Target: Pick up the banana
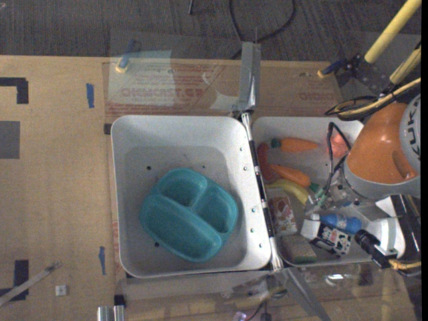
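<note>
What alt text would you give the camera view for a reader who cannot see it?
The grey arm with its orange band reaches from the right over the right bin, which holds a yellow banana among carrots and other small items. The left bin holds a teal divided plate.

Faint red print on clear sheet (pixel 164 85), unreadable; "KU" on arm (pixel 413 129)

Smooth white plastic bins (pixel 127 179) showing a matt sheen, teal plastic divided plate (pixel 189 214) looking smooth, bench (pixel 53 179) appearing as matt brown board, banana (pixel 292 190) looking smooth-skinned.
</note>
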Action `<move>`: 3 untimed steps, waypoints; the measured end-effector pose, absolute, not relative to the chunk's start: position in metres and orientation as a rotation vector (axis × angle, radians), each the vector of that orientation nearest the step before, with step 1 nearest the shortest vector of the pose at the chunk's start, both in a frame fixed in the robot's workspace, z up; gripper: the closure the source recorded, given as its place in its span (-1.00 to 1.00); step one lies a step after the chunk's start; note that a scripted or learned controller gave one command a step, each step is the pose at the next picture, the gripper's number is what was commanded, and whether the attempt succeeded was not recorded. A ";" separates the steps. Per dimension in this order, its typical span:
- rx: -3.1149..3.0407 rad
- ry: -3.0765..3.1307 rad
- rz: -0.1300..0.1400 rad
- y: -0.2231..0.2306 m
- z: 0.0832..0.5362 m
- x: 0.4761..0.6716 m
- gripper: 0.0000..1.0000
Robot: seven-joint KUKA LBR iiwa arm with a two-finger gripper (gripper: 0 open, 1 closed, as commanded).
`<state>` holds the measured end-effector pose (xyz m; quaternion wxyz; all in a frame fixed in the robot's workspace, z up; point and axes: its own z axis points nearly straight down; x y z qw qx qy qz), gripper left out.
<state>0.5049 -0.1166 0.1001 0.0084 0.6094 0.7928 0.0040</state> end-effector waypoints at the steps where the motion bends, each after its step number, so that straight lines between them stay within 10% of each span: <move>1: 1.953 2.446 0.007 -0.104 0.090 0.590 1.00; 2: 1.954 2.448 0.006 -0.103 0.089 0.589 -1.00; 3: 1.950 2.445 0.011 -0.103 0.101 0.591 1.00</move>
